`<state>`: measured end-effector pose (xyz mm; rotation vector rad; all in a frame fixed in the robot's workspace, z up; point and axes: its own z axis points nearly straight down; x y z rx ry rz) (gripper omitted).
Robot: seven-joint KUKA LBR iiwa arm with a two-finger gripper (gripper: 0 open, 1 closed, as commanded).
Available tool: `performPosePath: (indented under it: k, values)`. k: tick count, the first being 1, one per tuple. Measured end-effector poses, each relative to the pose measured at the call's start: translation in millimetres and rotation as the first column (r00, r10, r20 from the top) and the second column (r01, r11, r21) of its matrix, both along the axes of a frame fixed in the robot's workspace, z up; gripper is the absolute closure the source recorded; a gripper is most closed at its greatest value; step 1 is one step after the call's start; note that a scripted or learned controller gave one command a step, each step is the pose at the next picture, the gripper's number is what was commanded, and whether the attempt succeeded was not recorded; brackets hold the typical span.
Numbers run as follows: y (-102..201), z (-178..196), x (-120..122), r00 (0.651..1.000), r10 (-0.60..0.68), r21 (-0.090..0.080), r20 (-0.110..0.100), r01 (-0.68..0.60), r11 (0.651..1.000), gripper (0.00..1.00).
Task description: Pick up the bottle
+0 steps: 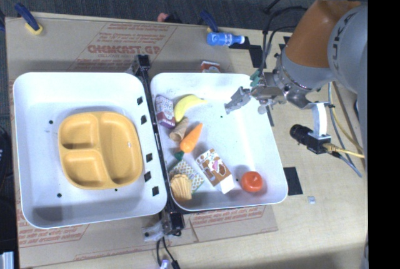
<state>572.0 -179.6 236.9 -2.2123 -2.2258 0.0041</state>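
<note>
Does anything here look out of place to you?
Yes: a blue bottle lies on its side on the cardboard beyond the right bin, outside both bins. The other small items, like the banana and carrot, sit inside that bin.

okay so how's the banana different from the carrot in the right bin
The banana is yellow and curved; the carrot is orange, straight and tapered. The banana lies nearer the bin's far edge, the carrot below it toward the middle. Both lie flat in the right bin, close to its left wall.
</note>
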Motion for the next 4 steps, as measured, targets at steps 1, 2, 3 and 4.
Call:
performPosePath:
  k: [1, 2, 3, 4]
  values:
    - [31.5, 64.6, 59.3, 1.000, -0.011, 0.000, 0.003, 0.011, 1.000, 0.00]
    - [84.4, 173.2, 84.5, 0.981, -0.192, -0.001, 0.002, 0.192, 0.981, 0.00]
    - [187.3, 227.3, 84.3, 0.867, -0.499, -0.002, 0.002, 0.499, 0.867, 0.00]
    - [229.2, 263.3, 46.7, 0.558, -0.830, -0.003, 0.004, 0.830, 0.558, 0.00]
